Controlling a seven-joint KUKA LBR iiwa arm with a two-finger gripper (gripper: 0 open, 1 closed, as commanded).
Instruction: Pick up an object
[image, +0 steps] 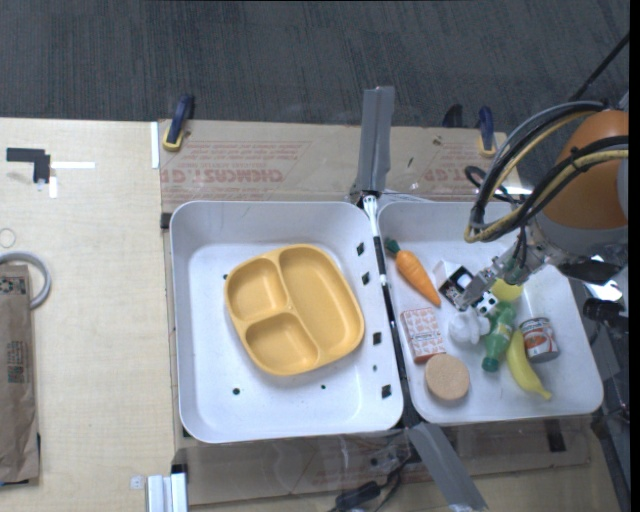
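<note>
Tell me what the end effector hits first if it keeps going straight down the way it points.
Probably the green bottle, just under the end effector, beside the banana. Depth is unclear from this slant.

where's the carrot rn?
The carrot lies in the right bin, near its upper left corner, tilted, just above the small red-and-white box.
</note>
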